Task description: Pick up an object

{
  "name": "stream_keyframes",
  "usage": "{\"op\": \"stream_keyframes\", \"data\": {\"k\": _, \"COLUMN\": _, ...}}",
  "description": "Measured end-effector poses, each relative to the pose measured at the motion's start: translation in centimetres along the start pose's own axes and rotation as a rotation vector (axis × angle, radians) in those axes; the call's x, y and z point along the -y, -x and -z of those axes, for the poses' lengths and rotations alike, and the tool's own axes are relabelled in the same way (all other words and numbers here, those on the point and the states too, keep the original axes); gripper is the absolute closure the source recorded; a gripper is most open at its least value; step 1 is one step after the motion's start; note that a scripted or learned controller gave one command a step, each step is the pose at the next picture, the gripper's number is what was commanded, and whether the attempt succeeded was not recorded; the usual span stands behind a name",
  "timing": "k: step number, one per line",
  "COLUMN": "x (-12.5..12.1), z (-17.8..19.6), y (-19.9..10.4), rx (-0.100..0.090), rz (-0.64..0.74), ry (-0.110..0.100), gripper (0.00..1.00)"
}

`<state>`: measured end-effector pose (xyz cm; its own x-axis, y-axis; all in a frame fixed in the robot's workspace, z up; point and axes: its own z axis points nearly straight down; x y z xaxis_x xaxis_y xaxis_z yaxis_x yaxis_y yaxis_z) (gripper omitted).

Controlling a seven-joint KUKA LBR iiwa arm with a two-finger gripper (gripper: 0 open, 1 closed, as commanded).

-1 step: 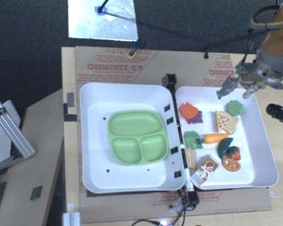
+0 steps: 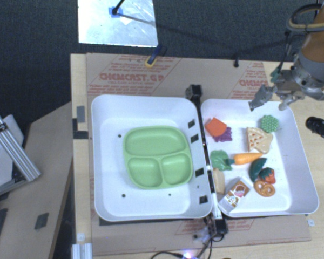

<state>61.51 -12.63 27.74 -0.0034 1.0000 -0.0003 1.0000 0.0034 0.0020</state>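
My gripper (image 2: pixel 270 102) hovers over the far edge of the right bin (image 2: pixel 299 161), open, with nothing between its fingers. Below it, several toy foods lie in the bin. A green broccoli-like piece (image 2: pixel 269 123) lies closest, just under the gripper. A pizza slice (image 2: pixel 258 140), an orange block (image 2: pixel 216 127) on a purple piece (image 2: pixel 224 136), a carrot (image 2: pixel 247 158) and a leafy green (image 2: pixel 220 159) fill the middle. Nearer the front lie a dark green vegetable (image 2: pixel 257 169), a strawberry (image 2: pixel 267 175), a pretzel (image 2: pixel 264 189) and a small printed box (image 2: pixel 236 193).
The left bin (image 2: pixel 105 144) holds a light green divided plate (image 2: pixel 156 156). A black divider (image 2: pixel 202 144) runs between the two bins. A silvery sheet (image 2: pixel 117 15) lies on the dark floor beyond the bench. A metal frame (image 2: pixel 8 150) stands at the left.
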Motion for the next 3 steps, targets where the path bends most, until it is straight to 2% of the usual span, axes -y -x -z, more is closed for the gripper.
{"op": "stream_keyframes", "data": {"k": 1, "x": 0.4, "z": -4.3, "y": -0.3, "rx": 0.0, "rz": -0.001, "ry": -0.003, "gripper": 0.0}}
{"op": "stream_keyframes", "data": {"k": 3, "x": -1.0, "z": -15.7, "y": 0.7, "rx": 0.0, "rz": -0.003, "ry": -0.004, "gripper": 0.0}}
